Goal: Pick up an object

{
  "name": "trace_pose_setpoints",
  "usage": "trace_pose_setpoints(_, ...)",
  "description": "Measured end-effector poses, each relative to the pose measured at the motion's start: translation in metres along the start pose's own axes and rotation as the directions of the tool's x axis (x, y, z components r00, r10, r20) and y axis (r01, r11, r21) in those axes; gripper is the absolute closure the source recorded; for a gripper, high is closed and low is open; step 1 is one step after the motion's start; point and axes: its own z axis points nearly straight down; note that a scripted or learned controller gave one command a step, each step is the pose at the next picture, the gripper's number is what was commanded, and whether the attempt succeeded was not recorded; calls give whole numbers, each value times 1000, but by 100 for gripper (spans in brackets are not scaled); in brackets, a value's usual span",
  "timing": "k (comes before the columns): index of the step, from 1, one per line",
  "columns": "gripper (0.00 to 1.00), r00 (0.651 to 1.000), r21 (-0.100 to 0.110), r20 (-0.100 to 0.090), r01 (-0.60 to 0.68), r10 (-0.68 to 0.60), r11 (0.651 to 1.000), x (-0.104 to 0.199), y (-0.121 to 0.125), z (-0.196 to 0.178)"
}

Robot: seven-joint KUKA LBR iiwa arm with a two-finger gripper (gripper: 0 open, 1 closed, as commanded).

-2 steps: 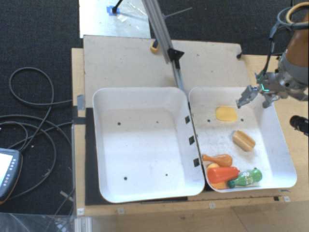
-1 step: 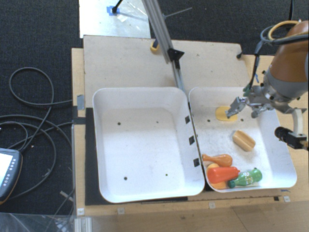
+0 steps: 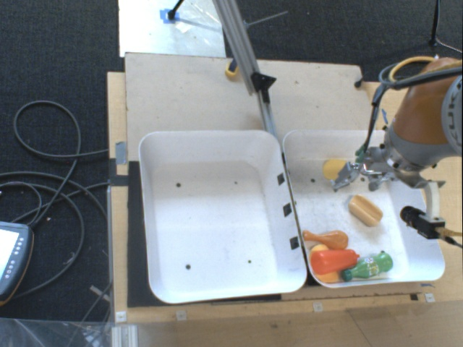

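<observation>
1. Currently, the gripper (image 3: 347, 178) is hanging low over the back part of the right bin (image 3: 312, 202), with the arm (image 3: 427, 118) reaching in from the right.
2. Its tip is sitting just beside a yellow ball (image 3: 333, 168), on the ball's right. I cannot tell whether they are touching, or whether the gripper is clenched or released.
3. A bun (image 3: 365, 210) is lying just in front of the gripper, apart from it, near the bin's middle.
4. A drumstick (image 3: 326, 238) is lying further forward, close to the wall beside the left bin (image 3: 217, 215).
5. A red piece (image 3: 334, 259) and a green bottle (image 3: 368, 266) are crowding the front edge, touching each other, with the drumstick just behind them.
6. A grey pole (image 3: 239, 35) is slanting down from the top to where the two bins are meeting at the back.
7. Cables (image 3: 43, 150) are looping over the dark floor on the left.
</observation>
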Motion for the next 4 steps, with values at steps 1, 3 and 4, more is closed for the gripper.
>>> trace_pose_setpoints(1, 0, 1000, 0, 0, -1, 1, 1000, -8, -3, 59)
trace_pose_setpoints(3, 100, 1000, -11, 2, 6, -6, 1000, -2, 1, -1)
trace_pose_setpoints(4, 100, 1000, -12, 3, 6, -6, 1000, -2, 3, -45)
